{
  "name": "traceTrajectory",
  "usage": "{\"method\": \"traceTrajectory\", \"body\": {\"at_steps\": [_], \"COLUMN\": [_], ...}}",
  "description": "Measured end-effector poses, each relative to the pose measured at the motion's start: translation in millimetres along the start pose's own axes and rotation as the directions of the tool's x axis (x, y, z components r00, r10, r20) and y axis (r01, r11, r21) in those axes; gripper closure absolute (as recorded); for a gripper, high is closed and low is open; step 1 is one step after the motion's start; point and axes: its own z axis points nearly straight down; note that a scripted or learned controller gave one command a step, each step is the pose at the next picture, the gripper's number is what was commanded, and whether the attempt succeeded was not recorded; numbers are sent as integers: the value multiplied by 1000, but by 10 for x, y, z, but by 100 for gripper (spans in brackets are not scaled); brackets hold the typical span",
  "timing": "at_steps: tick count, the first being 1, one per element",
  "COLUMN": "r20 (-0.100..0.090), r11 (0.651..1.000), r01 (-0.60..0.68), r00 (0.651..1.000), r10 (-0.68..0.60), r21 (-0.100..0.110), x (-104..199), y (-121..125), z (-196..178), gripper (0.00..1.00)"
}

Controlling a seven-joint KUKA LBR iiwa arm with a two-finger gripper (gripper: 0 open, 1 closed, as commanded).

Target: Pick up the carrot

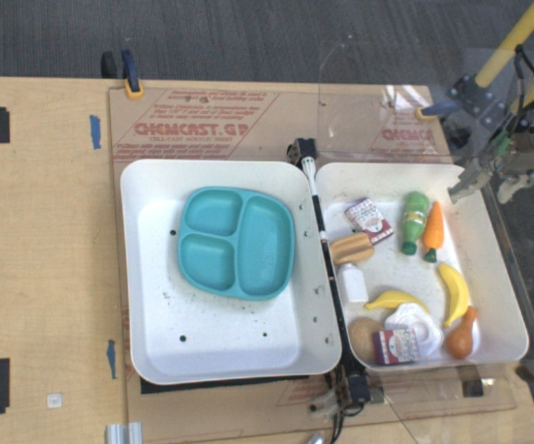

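Note:
The carrot (pixel 433 228) is orange with a small green end. It lies nearly upright in the view at the far right of the right bin (pixel 505 276), touching a green bottle-shaped toy (pixel 415 221) on its left. My gripper (pixel 482 179) hangs over the bin's far right corner, above and to the right of the carrot and apart from it. Its grey parts blur into the cables behind, and nothing shows in its hold.
The right bin also holds two bananas (pixel 454 292) (pixel 395 299), a pear (pixel 461 335), a small printed box (pixel 366 217), a brown roll (pixel 351 248), a white bottle (pixel 353 285) and a white pouch (pixel 413 323). A teal divided plate (pixel 237 243) sits in the left bin (pixel 151 276).

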Motion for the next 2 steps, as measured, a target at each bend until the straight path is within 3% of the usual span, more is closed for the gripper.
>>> {"method": "traceTrajectory", "body": {"at_steps": [1,2], "r20": [-6,1], "r11": [1000,996], "r01": [17,-94], "r00": [1000,996], "r10": [-17,94], "r21": [15,-9], "x": [-3,-24], "y": [361,290], "z": [1167,1603], "gripper": [0,0]}}
